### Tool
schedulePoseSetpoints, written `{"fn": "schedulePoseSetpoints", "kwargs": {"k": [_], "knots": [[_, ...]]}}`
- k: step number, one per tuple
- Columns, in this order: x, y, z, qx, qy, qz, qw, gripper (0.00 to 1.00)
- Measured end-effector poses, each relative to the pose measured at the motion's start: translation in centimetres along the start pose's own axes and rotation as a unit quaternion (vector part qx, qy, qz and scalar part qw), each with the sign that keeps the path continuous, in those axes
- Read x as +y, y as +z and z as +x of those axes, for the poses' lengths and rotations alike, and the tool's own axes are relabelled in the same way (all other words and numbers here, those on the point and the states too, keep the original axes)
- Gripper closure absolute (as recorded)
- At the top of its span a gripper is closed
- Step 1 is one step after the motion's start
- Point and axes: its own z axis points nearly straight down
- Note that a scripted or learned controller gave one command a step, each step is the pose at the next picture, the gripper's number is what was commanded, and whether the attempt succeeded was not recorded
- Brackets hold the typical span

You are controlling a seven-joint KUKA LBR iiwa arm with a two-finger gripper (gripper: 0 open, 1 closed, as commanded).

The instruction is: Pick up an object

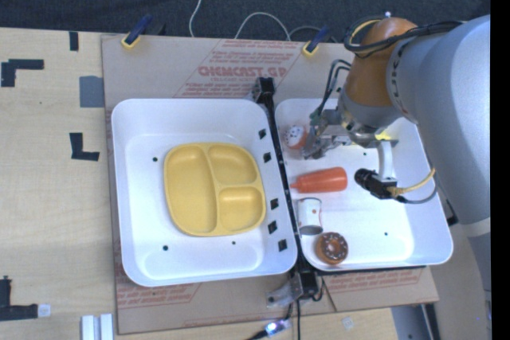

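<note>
one carrot (pixel 319 180) just below gripper (pixel 320 141)

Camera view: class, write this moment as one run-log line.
arm: over right bin | gripper: low at bin's far left, near small white object | carrot, donut: lying loose | left bin: yellow tray

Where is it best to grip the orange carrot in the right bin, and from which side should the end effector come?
Grip the orange carrot across its thick middle, coming straight down from above. It lies flat on the right bin, long axis running left to right, so fingers closing across the narrow width should fit. The white cup sits close below its left end, so stay toward the middle.
</note>
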Motion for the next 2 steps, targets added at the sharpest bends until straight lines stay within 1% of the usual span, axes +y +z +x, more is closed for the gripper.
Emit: {"fn": "schedulePoseSetpoints", "kwargs": {"k": [1,2], "knots": [[0.1,-6.2,-0.4,0.001,0.001,-0.002,1.0000,1.00],[0.9,-10.9,-0.2,0.001,0.000,-0.002,1.0000,1.00]]}}
